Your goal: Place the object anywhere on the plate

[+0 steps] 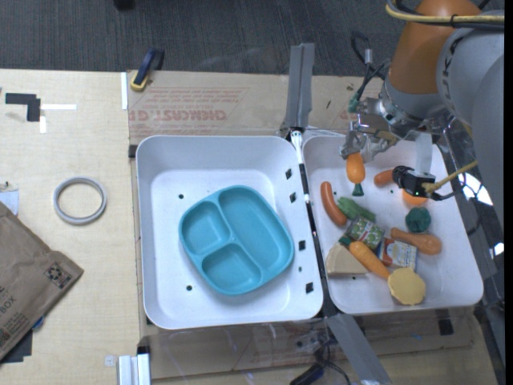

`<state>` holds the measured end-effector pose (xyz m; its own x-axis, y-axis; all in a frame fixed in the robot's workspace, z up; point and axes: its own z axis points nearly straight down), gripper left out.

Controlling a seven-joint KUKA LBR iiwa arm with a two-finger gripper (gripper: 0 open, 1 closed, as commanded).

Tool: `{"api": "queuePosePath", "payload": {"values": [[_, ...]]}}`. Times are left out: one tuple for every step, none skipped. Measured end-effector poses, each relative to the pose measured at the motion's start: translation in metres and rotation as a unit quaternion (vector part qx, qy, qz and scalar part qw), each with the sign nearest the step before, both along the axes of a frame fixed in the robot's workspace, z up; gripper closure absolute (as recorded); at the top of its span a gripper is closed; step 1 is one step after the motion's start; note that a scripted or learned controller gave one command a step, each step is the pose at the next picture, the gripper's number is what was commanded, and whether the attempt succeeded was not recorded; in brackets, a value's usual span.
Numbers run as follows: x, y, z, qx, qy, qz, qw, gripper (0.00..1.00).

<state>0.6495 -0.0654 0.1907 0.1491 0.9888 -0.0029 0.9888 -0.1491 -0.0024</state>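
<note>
While over the right bin (457,239), gripper (355,152) apparently clasping carrot (355,169), plate (235,239) apart

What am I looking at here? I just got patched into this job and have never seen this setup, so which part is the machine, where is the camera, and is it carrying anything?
You are seeing one fixed camera looking down at a slant on a bench. The grey machine with the orange band at upper right is a robot arm; its gripper hangs over the right bin. A small toy carrot sits right at the fingertips and appears to be pinched and lifted, though the view is small.

The right bin holds toy food: a sausage, green vegetables, more carrots, a cheese wedge and a yellow round piece.

The left bin holds the blue divided plate, the target. Nothing lies on it yet. A tape ring rests on the bench at left.
</note>
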Motion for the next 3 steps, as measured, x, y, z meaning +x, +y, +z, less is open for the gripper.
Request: {"api": "queuePosePath", "payload": {"values": [[-0.065, 0.057, 0.001, 0.0017, 0.000, 0.263, 0.9647, 1.00], [-0.113, 0.117, 0.000, 0.0015, 0.001, 0.216, 0.9764, 1.00], [-0.113, 0.117, 0.000, 0.0014, 0.001, 0.216, 0.9764, 0.00]]}}
